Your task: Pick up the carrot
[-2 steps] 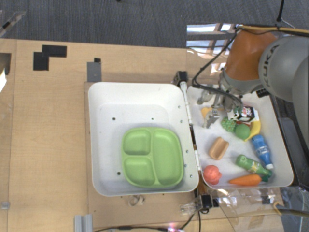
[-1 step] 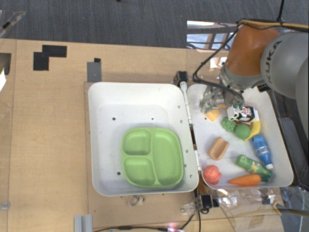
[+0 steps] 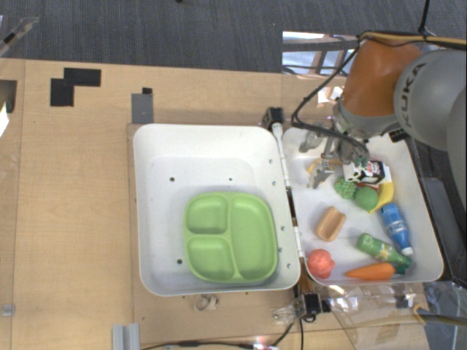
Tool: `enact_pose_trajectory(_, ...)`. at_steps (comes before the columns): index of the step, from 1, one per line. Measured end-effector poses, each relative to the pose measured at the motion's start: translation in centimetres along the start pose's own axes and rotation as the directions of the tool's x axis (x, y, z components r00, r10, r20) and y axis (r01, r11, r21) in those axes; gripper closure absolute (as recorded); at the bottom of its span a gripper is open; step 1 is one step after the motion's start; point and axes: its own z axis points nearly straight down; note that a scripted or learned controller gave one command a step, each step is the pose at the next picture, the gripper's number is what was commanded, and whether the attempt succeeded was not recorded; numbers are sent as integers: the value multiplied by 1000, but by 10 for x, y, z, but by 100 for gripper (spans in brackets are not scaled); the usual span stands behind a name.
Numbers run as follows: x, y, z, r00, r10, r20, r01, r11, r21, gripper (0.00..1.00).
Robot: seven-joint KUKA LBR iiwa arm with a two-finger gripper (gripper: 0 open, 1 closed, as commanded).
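claw [image 3: 321,172] hangs over the far part of the right bin [image 3: 427,217], its two thin fingers spread a little apart with nothing between them; their tips sit just left of the green knobbly toy [image 3: 346,189] and touch none of the things in the bin. the grey arm [image 3: 430,97] with its orange band reaches in above it.

the carrot [image 3: 370,272] is orange, long and tapered, lying flat on its side along the near edge of the right bin, well apart from the claw. relative to the carrot: the red ball [image 3: 320,262] is just to its left, the green bottle [image 3: 381,250] lies touching or almost touching it on the far side, the blue bottle [image 3: 395,227] is beyond that, and the tan bun [image 3: 330,223] sits farther back to the left. the left bin [image 3: 157,159] holds a green divided plate [image 3: 230,237].
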Motion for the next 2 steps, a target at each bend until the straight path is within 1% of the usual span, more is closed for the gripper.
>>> enact_pose_trajectory(1,0,-6,11,970,-242,3,242,970,5,0)
enact_pose_trajectory(2,0,-6,11,970,-242,3,242,970,5,0)
